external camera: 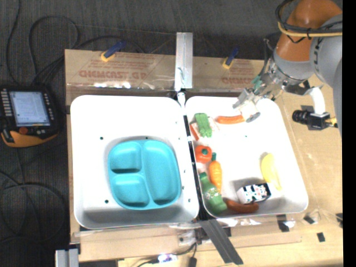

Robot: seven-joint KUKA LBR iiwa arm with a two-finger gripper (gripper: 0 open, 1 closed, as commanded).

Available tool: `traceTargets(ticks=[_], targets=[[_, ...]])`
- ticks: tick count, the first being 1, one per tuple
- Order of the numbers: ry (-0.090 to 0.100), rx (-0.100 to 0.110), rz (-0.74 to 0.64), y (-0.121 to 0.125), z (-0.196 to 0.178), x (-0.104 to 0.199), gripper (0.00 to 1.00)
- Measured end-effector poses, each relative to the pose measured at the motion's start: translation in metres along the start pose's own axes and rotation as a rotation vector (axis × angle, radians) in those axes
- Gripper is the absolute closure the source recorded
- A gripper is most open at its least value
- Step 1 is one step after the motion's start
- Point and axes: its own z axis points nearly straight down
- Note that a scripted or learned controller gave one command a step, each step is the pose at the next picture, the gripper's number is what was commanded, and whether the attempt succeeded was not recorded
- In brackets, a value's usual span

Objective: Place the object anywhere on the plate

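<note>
The end effector (251, 102) hovers above the right bin's (289, 149) far edge, just beside a thin orange piece (229, 119) (whether it grips anything I cannot tell), so a grab could slip, leaving the turquoise plate (144, 174) unserved.

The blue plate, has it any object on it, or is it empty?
Empty: the blue plate in the left bin shows bare compartments.
</note>
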Motion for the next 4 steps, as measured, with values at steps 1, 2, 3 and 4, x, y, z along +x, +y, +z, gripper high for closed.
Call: traceTargets(ticks=[1,2,3,4], targets=[[0.001,0.0,-0.12,0.026,-0.023,0.084,1.0],[0.003,0.004,-0.057,-0.078,0.014,0.178,1.0],[0.003,0.003,-0.057,-0.078,0.013,0.178,0.0],[0.001,0.006,0.117,-0.093,0.032,0.275,0.0]])
